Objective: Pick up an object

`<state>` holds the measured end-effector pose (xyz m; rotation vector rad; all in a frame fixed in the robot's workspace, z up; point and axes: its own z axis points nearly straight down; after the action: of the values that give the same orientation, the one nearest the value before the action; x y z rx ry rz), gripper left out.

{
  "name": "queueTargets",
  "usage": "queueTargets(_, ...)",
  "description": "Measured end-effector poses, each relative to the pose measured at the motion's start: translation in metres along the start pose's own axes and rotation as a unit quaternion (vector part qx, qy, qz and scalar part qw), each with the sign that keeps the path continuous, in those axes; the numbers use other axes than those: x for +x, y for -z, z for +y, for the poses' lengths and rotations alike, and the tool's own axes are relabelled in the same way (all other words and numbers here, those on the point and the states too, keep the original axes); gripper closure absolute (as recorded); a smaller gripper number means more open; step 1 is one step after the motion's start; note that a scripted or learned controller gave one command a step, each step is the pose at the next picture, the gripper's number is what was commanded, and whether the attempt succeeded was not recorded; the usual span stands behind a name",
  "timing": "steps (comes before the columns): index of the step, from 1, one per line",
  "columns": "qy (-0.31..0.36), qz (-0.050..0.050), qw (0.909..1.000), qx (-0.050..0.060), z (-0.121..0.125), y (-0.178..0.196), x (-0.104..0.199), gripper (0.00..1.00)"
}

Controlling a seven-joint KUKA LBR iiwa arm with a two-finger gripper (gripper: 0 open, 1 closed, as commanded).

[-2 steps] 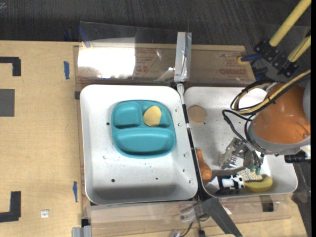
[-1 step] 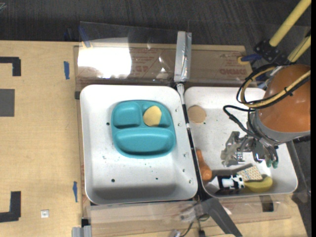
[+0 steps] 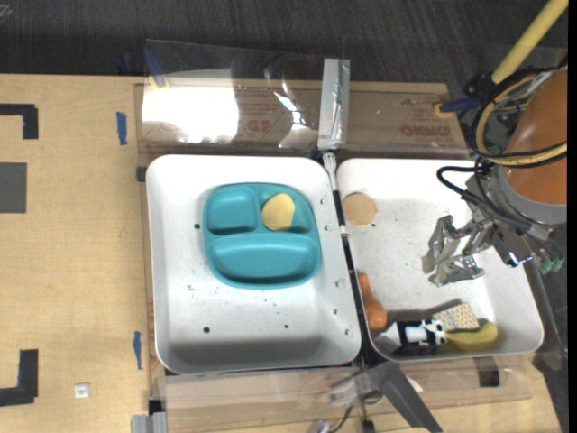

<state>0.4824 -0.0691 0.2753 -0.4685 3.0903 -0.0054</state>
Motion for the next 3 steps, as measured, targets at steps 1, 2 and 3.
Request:
queueTargets(1, 0.128, 0.003, 0.9918, -0.003, -0.007, 0.011, -0.005, 1.00)
queueTargets(2, 0.356, 0.002, 0.9344, -0.004, -0.026, 0.036, -0.011, 1.00)
queueTargets(3, 0.475, 0.005, 0.8797, -0.009, -0.008, -0.086, 0.008, 1.00)
